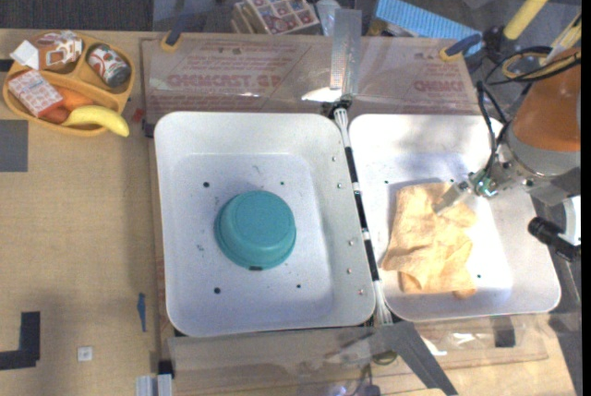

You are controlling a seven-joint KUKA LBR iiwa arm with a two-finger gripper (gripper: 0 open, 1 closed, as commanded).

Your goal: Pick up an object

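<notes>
**Arm low over a crumpled cloth in the right-hand bin**

A wooden bench (74, 228) carries two shallow white bins side by side, with clutter on the dark floor beyond. The left bin (185, 154) holds an upturned teal bowl (256, 229) near its middle. The right bin (526, 293) holds a yellow-tan cloth (427, 242), lying crumpled left of centre and near the divider between the bins. The grey arm (545, 131) with its orange band reaches in from the right, and the gripper (454, 197) sits at the cloth's upper right corner, touching or just above it. Whether the fingers stand apart or together cannot be told here.

The cloth looks light, soft and limp; it should bunch and drape rather than slip. A raised fold or ridge seems the best place to pinch. Its long axis runs roughly from the bin's far side toward the near edge, leaning slightly rightward at the bottom.

At the bench's far left sits a yellow tray (18, 99) of toy food.
</notes>
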